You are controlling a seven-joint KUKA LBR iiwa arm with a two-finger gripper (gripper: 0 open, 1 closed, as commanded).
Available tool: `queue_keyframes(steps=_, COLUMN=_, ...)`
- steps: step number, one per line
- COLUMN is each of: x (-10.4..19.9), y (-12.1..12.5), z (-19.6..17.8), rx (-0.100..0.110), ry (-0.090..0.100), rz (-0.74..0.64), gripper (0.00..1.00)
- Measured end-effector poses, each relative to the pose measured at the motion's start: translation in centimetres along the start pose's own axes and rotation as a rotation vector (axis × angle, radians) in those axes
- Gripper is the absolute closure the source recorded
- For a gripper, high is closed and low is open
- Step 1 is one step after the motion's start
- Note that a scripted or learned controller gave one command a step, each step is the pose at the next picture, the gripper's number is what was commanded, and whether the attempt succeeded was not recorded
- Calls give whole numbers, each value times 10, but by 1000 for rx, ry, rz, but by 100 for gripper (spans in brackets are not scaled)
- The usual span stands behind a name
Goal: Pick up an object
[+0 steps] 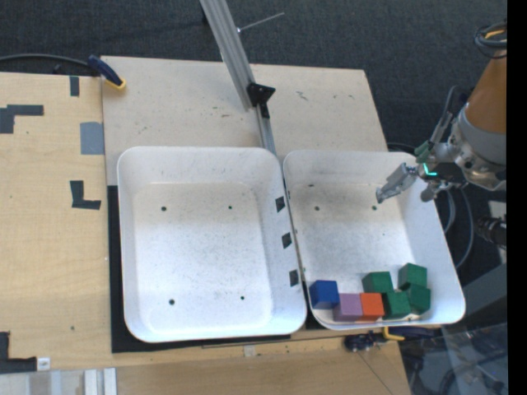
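1. Two shallow white bins are seen side by side on the bench [181, 97]: the left bin [136, 220] and the right bin [436, 253].
2. Several small blocks are gathered in the near right corner of the right bin, touching or just beside one another.
3. A blue block [324, 293] is set at the left end of the cluster, followed by a purple block [351, 305] and an orange block [372, 304], all along the near wall.
4. Green blocks [402, 290] are packed to the right of and behind the orange block, up to the bin's right wall; how many there are cannot be told exactly.
5. The gripper [414, 183] is seen over the far right part of the right bin, close to its right rim, reached in from the right on the grey arm [486, 130] with its orange band.
6. The fingers [394, 184] are spread apart, with nothing between them; one is pointed left over the bin floor and the other is set near the rim.
7. The blocks are well apart from the fingers, lying toward the near end of the bin while the gripper is held at the far end.
8. A slanted metal rail [230, 39] is seen crossing the far side of the bench down to the gap between the bins.
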State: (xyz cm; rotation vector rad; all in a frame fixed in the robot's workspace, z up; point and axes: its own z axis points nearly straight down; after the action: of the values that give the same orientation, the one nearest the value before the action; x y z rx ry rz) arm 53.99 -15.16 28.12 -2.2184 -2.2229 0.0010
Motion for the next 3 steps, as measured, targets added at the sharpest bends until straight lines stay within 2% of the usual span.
queue_keyframes(steps=1, x=6, y=4, z=46, rx=5, ry=0, rz=1, gripper=0)
queue_keyframes(steps=2, x=-1, y=0, z=107, rx=7, ry=1, rz=3, gripper=0)
queue_keyframes(steps=3, x=9, y=4, z=163, rx=6, ry=1, rz=1, gripper=0)
